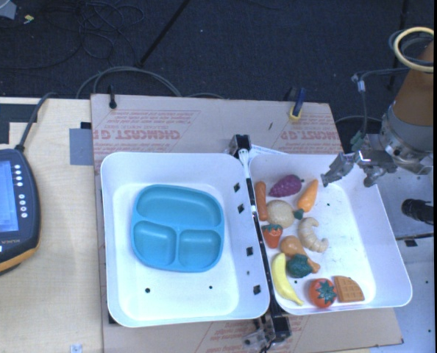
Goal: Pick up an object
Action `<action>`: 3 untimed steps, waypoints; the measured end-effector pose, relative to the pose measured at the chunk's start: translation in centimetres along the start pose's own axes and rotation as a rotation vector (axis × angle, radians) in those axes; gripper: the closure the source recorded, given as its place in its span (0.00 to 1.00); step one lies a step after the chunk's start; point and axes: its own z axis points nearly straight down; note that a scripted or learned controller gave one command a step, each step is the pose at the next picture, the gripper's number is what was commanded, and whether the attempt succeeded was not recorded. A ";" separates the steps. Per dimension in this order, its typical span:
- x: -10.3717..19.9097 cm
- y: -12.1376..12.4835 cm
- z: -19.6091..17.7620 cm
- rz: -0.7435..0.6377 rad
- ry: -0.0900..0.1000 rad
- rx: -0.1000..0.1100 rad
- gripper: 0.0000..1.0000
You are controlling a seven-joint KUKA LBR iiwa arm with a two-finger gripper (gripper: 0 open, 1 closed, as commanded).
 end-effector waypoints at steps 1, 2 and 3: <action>1.1 1.5 14.4 -0.001 -0.003 -0.008 0.00; 1.0 5.0 16.1 0.000 0.000 -0.001 0.00; 0.9 4.8 15.0 0.000 0.001 0.006 1.00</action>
